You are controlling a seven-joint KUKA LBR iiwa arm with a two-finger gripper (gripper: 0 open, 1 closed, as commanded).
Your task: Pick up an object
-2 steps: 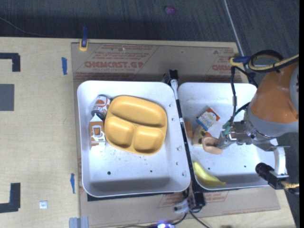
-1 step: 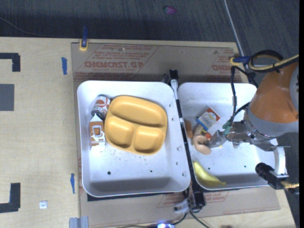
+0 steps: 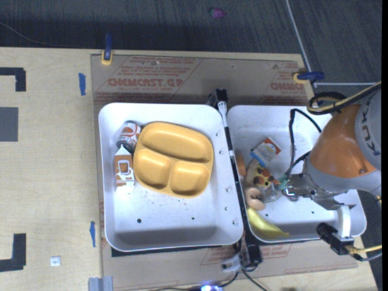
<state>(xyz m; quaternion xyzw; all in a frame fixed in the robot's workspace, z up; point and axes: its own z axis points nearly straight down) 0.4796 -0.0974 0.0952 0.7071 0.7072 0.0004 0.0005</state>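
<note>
Two bins side by side, both loaded.
In the left bin [image 3: 121,223], a sectioned tray [image 3: 173,157] sits beside a can [image 3: 128,137] and carton [image 3: 123,168]; the right bin [image 3: 297,230] holds a banana [image 3: 265,224], a packet [image 3: 265,150], and possibly small toys.

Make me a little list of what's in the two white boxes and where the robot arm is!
left bin: big yellow tray with three hollows, a small can and a small box beside it
right bin: banana at the near edge, small packet, a heap of small colourful things
arm: reaching over the right bin
gripper: low among the small things
holding something: cannot tell
</note>
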